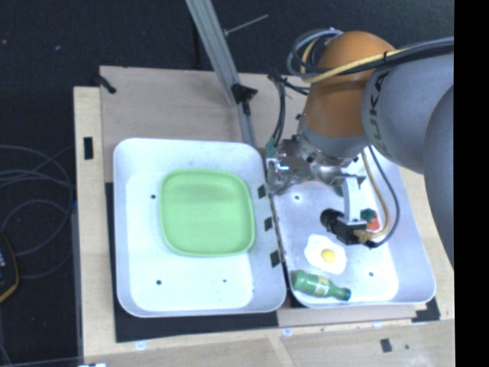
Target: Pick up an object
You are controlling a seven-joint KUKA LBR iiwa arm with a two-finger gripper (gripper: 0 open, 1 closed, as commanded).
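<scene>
Lying along the near wall of the right bin (pixel 390 274): one green bottle (pixel 319 284), long axis left-right, neck pointing right. Just behind, one toy fried egg (pixel 325 255). Across in the left bin (pixel 137 205), one green square plate (pixel 207 212). Farther back, by the divider, one gripper (pixel 279 168), claw state impossible to tell. Partly readable "UKA" on the grey arm (pixel 412 113).

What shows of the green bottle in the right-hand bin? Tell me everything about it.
The green bottle is small and looks like glossy plastic, with a pale label band around its middle. It lies on its side, thick end to the view's left and narrow neck to the right, on the floor of the right bin close to its near wall. A toy fried egg lies just behind it; whether they touch is unclear.
</scene>
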